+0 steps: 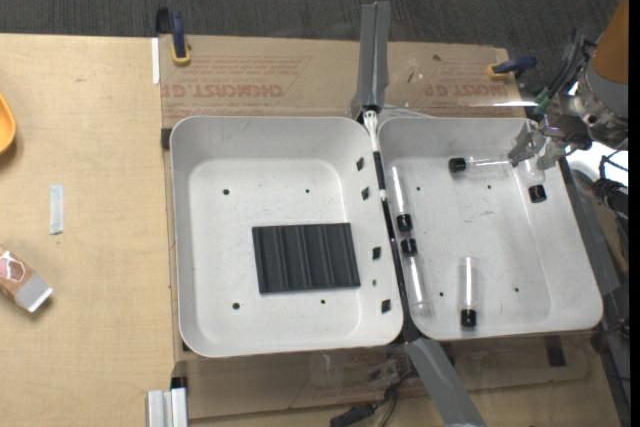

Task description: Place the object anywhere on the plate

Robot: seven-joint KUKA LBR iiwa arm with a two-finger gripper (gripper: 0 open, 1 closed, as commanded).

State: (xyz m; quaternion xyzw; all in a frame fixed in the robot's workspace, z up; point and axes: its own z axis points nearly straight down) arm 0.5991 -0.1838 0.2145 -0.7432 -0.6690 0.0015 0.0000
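The plate (305, 257) is a dark ribbed rectangle lying flat in the middle of the left bin (200, 215). Several clear tubes with black caps lie in the right bin (575, 260). One tube (480, 162) lies crosswise near the far wall. A short one (466, 287) rests near the front. Two more lie end to end along the left wall (405, 235). My gripper (536, 151) hangs over the far right corner of the right bin. A black-capped tube (537, 192) sits just below it, and I cannot see whether it is held.
A grey divider bar (374, 55) runs back from between the bins. Clamps (178, 37) (508, 68) hold the cardboard behind them. On the bench to the left lie a small wrapped item (22, 281) and a grey strip (56, 209). Cables hang at the right edge.
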